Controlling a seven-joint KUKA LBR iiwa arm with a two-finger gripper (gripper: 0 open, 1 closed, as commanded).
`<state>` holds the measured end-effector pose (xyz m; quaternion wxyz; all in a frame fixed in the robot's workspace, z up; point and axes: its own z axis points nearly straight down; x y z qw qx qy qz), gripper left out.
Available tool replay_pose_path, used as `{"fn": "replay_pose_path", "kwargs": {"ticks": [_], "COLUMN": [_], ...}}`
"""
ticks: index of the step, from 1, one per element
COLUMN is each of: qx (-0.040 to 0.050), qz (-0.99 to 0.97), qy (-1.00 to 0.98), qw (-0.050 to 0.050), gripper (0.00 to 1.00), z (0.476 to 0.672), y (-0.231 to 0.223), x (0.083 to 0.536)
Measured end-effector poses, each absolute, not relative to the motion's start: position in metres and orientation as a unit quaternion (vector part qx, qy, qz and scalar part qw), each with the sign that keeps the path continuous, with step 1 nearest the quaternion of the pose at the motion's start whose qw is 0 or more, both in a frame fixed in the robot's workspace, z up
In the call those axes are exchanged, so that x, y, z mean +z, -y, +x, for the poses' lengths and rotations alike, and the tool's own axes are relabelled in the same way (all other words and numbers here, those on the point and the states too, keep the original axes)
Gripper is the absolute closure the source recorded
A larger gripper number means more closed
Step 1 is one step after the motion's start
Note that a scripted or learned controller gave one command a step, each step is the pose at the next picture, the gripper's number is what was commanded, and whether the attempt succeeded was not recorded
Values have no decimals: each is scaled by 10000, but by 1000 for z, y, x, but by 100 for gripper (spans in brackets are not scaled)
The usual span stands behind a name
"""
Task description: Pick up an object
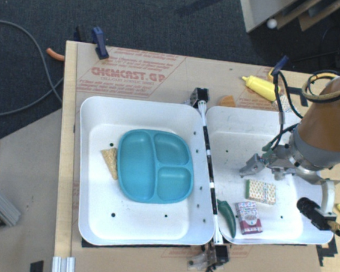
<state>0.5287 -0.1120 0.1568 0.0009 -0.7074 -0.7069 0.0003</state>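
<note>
1. Because the gripper [257, 166] hangs low in the right bin [231, 130], beside the patterned sachet [261, 191] and gripping nothing, a descent risks missing.
2. Finger spacing: cannot tell.
3. Right bin: sachet, red-and-white packet [249, 218], green item [228, 214].
4. Left bin [99, 119]: teal divided plate [155, 166], tan sponge [111, 159].

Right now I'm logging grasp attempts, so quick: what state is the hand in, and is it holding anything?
Hand: cannot be told whether open or closed; nothing visible in it. It is above the right bin, near the patterned packet.
</note>
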Motion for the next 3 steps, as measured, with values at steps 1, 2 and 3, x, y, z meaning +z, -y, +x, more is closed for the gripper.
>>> {"fn": "replay_pose_path", "kwargs": {"ticks": [1, 2, 3], "qx": [-19, -31, -30], "qz": [-7072, -7066, -7074], "qy": [7070, 7076, 7068], "qw": [-28, -37, -73], "gripper": [0, 0, 100], "z": [531, 525, 526], "y": [127, 143, 146], "x": [88, 88, 99]}}
